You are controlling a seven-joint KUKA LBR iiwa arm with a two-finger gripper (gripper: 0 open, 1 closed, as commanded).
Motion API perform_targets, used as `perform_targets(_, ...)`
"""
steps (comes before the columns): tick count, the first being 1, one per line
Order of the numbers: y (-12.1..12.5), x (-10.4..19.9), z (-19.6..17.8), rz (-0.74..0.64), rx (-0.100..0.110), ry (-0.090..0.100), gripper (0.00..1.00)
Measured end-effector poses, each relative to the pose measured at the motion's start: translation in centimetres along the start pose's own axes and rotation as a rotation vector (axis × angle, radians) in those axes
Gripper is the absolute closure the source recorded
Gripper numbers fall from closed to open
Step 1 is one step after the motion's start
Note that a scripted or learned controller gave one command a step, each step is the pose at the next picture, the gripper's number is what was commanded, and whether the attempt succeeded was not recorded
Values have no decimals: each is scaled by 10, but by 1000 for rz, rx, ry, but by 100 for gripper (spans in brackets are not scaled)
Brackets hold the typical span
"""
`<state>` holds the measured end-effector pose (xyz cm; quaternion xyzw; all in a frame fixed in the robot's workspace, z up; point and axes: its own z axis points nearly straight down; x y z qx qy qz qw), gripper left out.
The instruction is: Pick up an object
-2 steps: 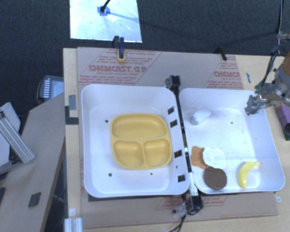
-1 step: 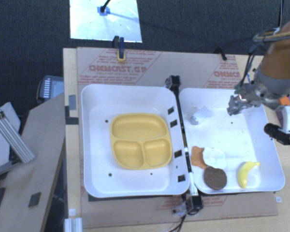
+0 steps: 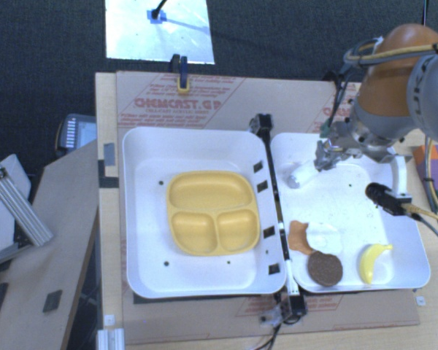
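Note:
My gripper (image 3: 323,159) hangs over the back left part of the right bin (image 3: 394,232), coming in from the right under the orange-banded wrist. Just left of and below it lies a small white object (image 3: 298,175) on the bin floor, close to the tip but apart from it as far as I can see. At the bin's front lie an orange piece (image 3: 298,236), a pale white item (image 3: 325,236), a brown round disc (image 3: 325,268) and a yellow banana (image 3: 373,262).
The left bin (image 3: 142,195) holds a yellow divided tray (image 3: 210,211). A black divider with clips (image 3: 270,195) separates the bins. A black fitting with a cable (image 3: 385,197) sits at the right bin's right side.

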<state>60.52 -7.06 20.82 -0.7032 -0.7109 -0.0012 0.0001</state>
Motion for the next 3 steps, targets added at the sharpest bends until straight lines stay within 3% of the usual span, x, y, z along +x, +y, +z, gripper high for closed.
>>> perform_targets(2,7,101,7,1,0,0,100)
perform_targets(3,2,149,-13,2,-1,0,100)
